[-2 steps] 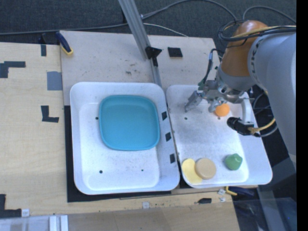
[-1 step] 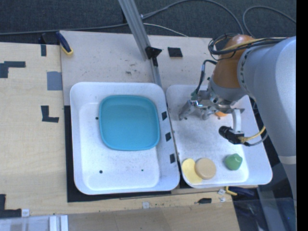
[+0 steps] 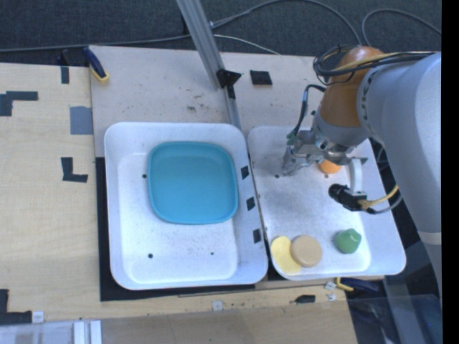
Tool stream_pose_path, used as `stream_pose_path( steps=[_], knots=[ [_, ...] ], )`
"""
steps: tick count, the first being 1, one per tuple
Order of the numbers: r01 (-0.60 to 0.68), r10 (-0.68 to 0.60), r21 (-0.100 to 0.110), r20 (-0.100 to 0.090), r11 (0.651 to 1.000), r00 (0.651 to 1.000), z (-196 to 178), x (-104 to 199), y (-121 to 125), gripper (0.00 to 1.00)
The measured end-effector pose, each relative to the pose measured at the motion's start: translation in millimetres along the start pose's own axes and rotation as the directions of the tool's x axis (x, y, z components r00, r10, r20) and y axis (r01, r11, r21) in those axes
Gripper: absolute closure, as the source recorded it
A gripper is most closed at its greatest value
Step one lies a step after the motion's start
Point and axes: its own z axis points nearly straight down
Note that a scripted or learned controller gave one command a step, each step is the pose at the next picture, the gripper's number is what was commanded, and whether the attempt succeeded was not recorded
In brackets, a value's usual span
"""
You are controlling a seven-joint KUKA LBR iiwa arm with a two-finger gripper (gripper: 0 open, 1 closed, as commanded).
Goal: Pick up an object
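From the camera above the bench you look down on a pale wooden bench top (image 3: 43,192), marked here and there with dark tape patches, and a dark carpeted floor (image 3: 72,9) behind it with cables trailing across. A grey metal pole (image 3: 204,38) slants down from the top edge to the gap between the two bins.

The left bin (image 3: 125,256) holds a blue square plate (image 3: 192,182), lying flat near its middle. The right bin (image 3: 380,249) has a speckled, scuffed floor. Along its near edge you see a yellow disc (image 3: 281,255) with a tan round piece (image 3: 307,250) partly overlapping it, and a green object (image 3: 348,241) just beside them to the right. A small orange object (image 3: 330,167) peeks out from under the wrist, near the bin's far side.

The arm (image 3: 401,106) reaches in from the right, and the gripper (image 3: 290,162) hangs low over the far left part of the right bin, well apart from the near-edge objects. You cannot tell whether it is released or clenched; nothing shows clearly in it.
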Motion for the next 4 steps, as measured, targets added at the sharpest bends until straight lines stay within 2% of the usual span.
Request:
stream_pose_path(
  steps=[1, 3, 4],
  knots=[
    [-0.001, 0.001, -0.003, 0.000, 1.000, 1.000, -43.4, -5.0, 2.5, 1.00],
    [-0.001, 0.001, -0.005, 0.000, 1.000, 1.000, -145.8, 4.4, 8.1, 1.00],
    [0.003, -0.003, -0.001, -0.001, 1.000, 1.000, -146.8, 58.8, 2.3, 1.00]
  ],
)
